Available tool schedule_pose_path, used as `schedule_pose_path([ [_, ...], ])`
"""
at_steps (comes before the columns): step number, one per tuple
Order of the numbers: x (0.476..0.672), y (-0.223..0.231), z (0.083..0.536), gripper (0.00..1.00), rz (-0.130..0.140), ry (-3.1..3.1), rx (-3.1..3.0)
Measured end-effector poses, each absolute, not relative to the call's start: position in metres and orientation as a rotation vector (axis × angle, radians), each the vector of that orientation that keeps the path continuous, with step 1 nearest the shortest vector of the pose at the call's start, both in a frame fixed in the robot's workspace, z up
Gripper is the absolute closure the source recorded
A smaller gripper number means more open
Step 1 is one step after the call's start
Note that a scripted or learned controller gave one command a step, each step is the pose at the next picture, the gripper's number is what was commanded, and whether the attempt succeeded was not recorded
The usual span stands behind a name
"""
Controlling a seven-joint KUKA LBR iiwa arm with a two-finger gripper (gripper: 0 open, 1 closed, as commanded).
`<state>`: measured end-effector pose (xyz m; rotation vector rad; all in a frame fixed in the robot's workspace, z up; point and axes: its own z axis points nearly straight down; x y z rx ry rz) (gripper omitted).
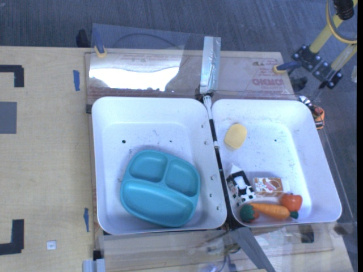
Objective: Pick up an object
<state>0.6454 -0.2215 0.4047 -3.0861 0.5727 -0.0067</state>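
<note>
Matt teal plastic tray (161,188), smooth white bins (108,152) — speckled, pale wood bench (45,152)

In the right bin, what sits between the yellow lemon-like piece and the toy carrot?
In the camera view, a black-and-white cow-patterned toy and a small snack packet lie between the yellow piece and the carrot.

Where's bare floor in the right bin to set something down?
In the right bin: the back and right floor, right of the yellow lemon-like piece. Crowded along the front: cow figure, snack packet, carrot, tomato.
</note>
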Motion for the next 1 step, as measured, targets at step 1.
schedule_pose_path([
  [1, 0.6475, -0.2168, 0.4159, 1.0, -0.014, 0.563, -3.083],
])
